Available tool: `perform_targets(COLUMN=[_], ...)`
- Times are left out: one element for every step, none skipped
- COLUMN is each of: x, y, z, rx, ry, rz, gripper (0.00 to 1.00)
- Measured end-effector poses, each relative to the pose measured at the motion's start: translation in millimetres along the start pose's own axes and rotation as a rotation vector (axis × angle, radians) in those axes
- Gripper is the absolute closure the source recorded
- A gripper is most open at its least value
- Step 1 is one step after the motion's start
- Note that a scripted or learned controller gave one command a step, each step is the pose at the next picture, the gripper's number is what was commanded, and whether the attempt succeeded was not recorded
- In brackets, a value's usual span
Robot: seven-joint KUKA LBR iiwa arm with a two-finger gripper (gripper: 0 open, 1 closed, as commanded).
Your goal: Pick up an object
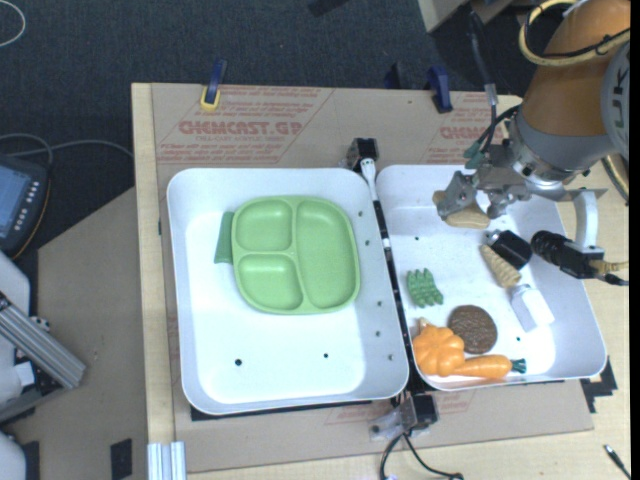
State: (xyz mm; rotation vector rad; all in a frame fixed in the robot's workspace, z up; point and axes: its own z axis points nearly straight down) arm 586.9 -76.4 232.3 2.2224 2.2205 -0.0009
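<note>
Nearly lined up: the tan piece lies just nearward of the gripper

The gripper (462,198) hangs over the far left part of the right bin (575,330). Whether it is open or closed cannot be told from this slanted view. The thing closest to it is a small tan object (470,220), which shows just on the gripper's near side, lying flat on the bin floor. Its long axis seems to run left to right, though part of it is hidden under the gripper. I cannot tell if the two touch.

The other candidates lie farther off. A brush (512,263) is near the gripper, to its right and nearward, and runs from far left to near right. A green toy vegetable (423,288), a brown disc (472,328) and a carrot (485,368) sit toward the near edge. The green divided plate (295,253) in the left bin (270,360) is well apart.

By my reading, the pick depends on a slight nearward shift and a drop onto the tan object.
</note>
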Motion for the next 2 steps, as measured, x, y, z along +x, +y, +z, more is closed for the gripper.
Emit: perform_targets(x=[7.7,7.3], y=[-5.1,9.7], z=[-1.2,3.3], rx=[0.001,-0.003], ry=[0.001,0.000], rz=[-0.002,-0.003], gripper=[1.00,1.00])
